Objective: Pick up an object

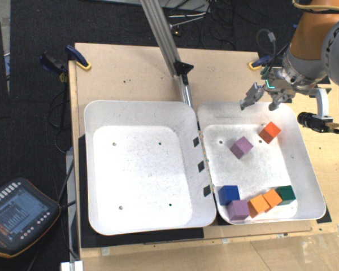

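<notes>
My gripper (262,99) hangs open above the far edge of the right bin (305,168), with nothing between its two fingers. Just below it and to the right lies an orange cube (269,132). A purple cube (241,147) rests near the bin's middle. Along the near wall sit a blue cube (229,194), a second purple cube (239,209), two orange cubes (265,201) and a green cube (285,195).
The left bin (138,165) lies beside the right one, with black clips along their shared edge. A slanted metal pole (164,38) crosses the bench's far side. A teach pendant (17,214) lies off the bench at lower left.
</notes>
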`<state>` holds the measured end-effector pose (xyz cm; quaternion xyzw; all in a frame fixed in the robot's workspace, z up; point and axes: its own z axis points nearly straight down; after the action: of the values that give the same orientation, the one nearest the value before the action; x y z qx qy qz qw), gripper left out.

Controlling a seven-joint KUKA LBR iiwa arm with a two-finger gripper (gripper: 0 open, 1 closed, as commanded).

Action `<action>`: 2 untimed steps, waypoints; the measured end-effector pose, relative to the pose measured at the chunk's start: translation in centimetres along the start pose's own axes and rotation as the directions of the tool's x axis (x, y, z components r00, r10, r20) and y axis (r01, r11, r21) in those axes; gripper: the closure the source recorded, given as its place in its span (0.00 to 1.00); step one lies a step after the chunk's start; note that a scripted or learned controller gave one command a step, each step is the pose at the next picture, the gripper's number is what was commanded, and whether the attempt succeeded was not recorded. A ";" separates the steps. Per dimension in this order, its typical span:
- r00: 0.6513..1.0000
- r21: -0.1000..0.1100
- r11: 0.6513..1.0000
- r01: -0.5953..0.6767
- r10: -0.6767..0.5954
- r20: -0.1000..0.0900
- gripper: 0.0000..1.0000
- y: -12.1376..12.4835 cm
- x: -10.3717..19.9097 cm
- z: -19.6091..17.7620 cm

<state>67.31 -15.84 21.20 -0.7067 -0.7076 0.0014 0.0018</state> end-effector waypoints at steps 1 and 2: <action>1.000 -0.005 1.000 0.002 -0.002 0.002 0.00 0.1 0.0 -0.4; 1.000 -0.001 1.000 -0.002 0.002 0.001 0.00 -0.1 -0.9 4.6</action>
<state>67.20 -16.76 16.57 -0.7075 -0.7068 0.0015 0.0009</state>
